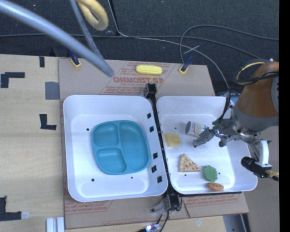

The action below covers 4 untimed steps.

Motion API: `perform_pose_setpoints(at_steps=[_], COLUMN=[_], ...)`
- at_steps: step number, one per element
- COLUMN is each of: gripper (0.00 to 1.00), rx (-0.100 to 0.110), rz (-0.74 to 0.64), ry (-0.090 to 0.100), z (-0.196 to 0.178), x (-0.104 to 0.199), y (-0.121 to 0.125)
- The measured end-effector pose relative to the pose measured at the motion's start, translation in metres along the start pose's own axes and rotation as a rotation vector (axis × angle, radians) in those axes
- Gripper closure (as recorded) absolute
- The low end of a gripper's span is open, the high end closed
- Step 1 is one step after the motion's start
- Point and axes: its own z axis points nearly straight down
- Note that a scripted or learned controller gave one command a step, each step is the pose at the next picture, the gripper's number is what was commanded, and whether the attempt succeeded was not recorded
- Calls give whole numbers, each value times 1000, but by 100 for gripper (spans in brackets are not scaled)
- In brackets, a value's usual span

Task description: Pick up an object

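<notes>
Arm cut off at the right edge — only the orange band and wrist seen. Gripper too small and dark for its fingers to be made out. Label on the small jar unreadable. Grey pole blurred, clipped at top-left — yellow object cut by the top edge.

Blue tray in left bin (yellow piece behind, on cardboard)

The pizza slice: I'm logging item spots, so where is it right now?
In the camera view the pizza slice lies in the right bin, near its front, below the yellow square and left of the green piece.
</notes>
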Motion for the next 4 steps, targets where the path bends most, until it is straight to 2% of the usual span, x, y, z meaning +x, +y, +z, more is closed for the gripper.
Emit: perform_pose_setpoints(at_steps=[1, 2, 3, 4], gripper=[0, 0, 0, 100], rx=[-13, -8, -16, -19], rz=[-4, -3, -4, -5], ry=[-2, -1, -3, -6], z=[-7, 54, 100, 88], x=[0, -7, -6, -7], y=[3, 1, 3, 3])
